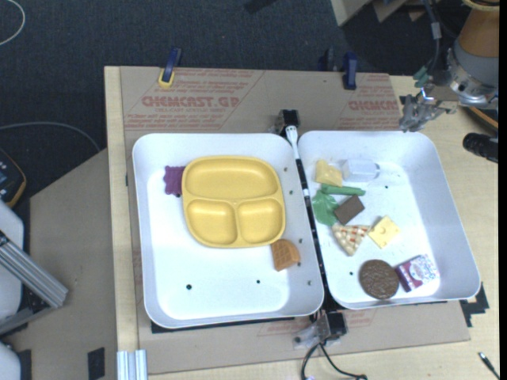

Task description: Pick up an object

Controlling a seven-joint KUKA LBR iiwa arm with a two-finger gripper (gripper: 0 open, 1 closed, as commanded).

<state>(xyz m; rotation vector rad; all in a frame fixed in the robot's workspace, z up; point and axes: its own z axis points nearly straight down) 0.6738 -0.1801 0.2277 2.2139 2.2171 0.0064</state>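
Your metal two-finger gripper (415,111) hovers above the far right corner of the right white bin (447,192), carrying nothing. No object is picked yet; the yellow cheese wedge (384,232) lies mid-bin.

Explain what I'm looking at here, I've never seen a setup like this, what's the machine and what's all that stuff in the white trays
One camera looks down at a slant on a bench with two shallow white bins. The robot arm reaches in from the right; its gripper hovers above the right bin's far corner, holding nothing. The left bin holds a yellow divided plate, a purple piece beside it and a brown bread-like piece. The right bin holds small toy foods: a cheese wedge, a brown cookie, a pizza slice, green bits.
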